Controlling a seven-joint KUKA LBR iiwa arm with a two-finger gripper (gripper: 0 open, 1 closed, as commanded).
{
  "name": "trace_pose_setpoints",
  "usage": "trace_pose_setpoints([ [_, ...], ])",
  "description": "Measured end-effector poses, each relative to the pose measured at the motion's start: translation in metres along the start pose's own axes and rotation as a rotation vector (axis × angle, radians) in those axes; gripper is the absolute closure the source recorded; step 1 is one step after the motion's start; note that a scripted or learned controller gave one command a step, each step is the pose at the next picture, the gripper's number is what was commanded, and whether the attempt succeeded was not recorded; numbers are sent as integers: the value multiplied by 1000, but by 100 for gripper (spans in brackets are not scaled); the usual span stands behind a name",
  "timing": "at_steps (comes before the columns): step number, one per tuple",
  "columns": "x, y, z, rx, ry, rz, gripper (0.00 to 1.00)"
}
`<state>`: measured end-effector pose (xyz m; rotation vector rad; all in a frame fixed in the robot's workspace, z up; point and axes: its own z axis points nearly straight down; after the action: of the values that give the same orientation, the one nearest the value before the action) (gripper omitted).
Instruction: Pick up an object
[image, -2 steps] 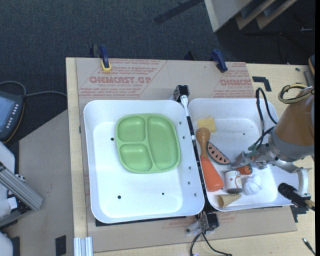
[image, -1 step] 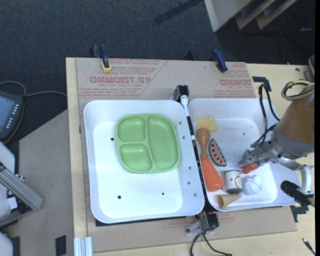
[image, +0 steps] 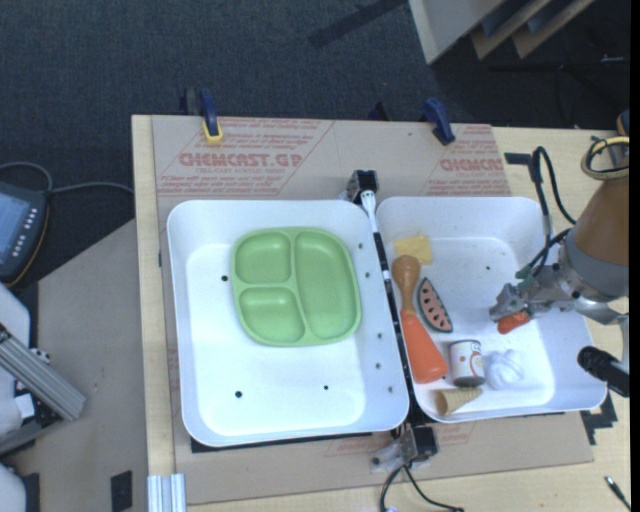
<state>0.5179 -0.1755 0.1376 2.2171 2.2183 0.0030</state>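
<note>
My gripper (image: 512, 306) is low over the right part of the right bin (image: 470, 218), reaching in from the right edge. A small red-orange object (image: 513, 323) peeks out right at its tip, touching or just beneath it; the view does not settle whether it is gripped. Left of it lie a watermelon slice (image: 433, 305), an orange carrot-like piece (image: 423, 348) with a brown top (image: 405, 271), a yellow piece (image: 413, 248), a small can (image: 464, 360), a white crumpled object (image: 504, 369) and a tan cone (image: 455, 400).
The left bin (image: 200, 330) holds a green divided plate (image: 297, 285). A black ridge (image: 385, 300) separates the two bins. Cables (image: 545, 190) hang near the right bin's far right corner. Blue clamps (image: 210, 112) hold the bench board at the back.
</note>
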Motion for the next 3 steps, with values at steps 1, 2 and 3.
trace_pose_setpoints([
  [1,-8,7,-50,0,0,0,100],
  [2,-9,9,-90,-1,0,0,100],
  [3,44,10,-85,7,5,-5,100],
])
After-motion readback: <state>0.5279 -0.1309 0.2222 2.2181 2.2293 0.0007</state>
